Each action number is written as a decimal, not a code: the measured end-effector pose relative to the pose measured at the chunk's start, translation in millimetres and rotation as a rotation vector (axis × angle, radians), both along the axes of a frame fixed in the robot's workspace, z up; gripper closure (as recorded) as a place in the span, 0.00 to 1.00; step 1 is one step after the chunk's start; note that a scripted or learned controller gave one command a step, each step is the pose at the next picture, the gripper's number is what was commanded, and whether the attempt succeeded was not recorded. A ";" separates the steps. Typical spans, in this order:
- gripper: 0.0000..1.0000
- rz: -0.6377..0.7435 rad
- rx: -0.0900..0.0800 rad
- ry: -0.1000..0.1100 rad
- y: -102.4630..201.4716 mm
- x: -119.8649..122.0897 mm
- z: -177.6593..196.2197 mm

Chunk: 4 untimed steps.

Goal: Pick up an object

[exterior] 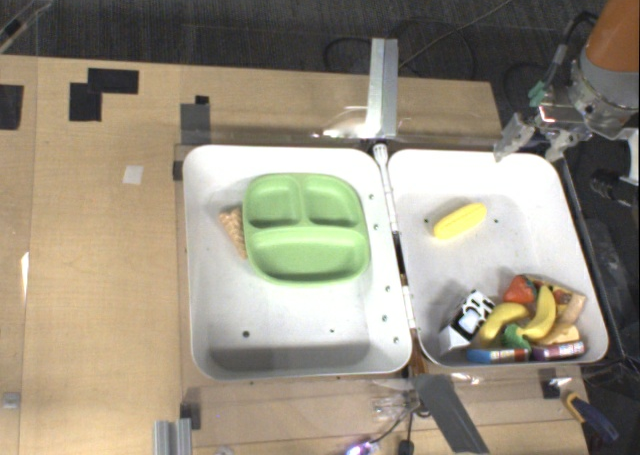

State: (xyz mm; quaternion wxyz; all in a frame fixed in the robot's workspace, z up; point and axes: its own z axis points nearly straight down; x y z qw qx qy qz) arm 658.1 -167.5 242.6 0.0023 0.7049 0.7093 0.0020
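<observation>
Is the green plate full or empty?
Empty. The green plate in the left bin shows three bare green sections, with nothing lying in them.

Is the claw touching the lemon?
Apart. The camera view shows the claw at the right bin's far corner, with bare white floor between it and the lemon.
</observation>
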 end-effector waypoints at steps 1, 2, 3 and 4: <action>0.00 -0.115 0.001 0.001 56.3 -6.2 -142.7; 0.00 -0.081 0.001 -0.007 70.5 -51.4 -152.1; 1.00 -0.081 0.005 -0.016 73.1 -48.2 -139.0; 1.00 0.156 0.000 -0.001 101.9 -31.0 -55.8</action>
